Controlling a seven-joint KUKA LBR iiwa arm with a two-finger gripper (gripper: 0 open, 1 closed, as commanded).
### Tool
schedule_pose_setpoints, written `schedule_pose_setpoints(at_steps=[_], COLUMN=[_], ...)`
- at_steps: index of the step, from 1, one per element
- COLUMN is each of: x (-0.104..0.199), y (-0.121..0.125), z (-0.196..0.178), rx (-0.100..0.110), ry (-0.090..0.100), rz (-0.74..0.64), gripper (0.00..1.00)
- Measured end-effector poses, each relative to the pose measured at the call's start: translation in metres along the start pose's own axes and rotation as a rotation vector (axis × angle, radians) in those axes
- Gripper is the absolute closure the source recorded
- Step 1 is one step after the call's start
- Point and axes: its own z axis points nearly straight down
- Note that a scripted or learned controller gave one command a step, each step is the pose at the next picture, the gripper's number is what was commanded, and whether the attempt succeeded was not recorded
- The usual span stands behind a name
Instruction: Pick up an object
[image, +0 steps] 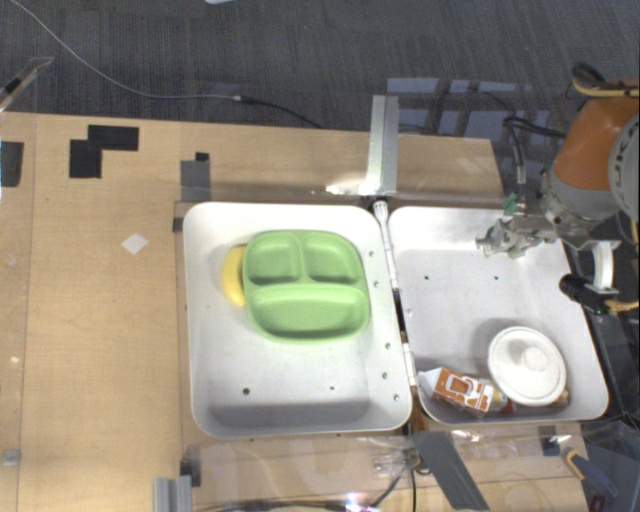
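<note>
- Camera view: the claw (497, 241) hangs over the far part of the right bin (450, 320); one cannot tell its state.
- A white bowl (527, 364) and an orange packet (464, 391) lie at that bin's near edge.
- The left bin (215, 370) holds a green tray (303, 284) beside a yellow thing (232, 277).

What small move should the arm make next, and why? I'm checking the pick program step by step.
Probably travel toward the round white lidded bowl and descend. The gripper hangs over bare floor at the far side of the right white bin, while the bowl and the orange-brown packet sit at the near side.
</note>
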Motion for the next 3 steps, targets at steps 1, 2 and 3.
schedule_pose_setpoints(at_steps=[1, 2, 3], x=[0.005, 0.044, 0.130], y=[0.002, 0.029, -0.014], z=[0.034, -0.058, -0.071], rx=[0.006, 0.003, 0.006], ry=[0.002, 0.002, 0.004], rz=[0.066, -0.105, -0.172], gripper=[1.00, 1.00, 1.00])
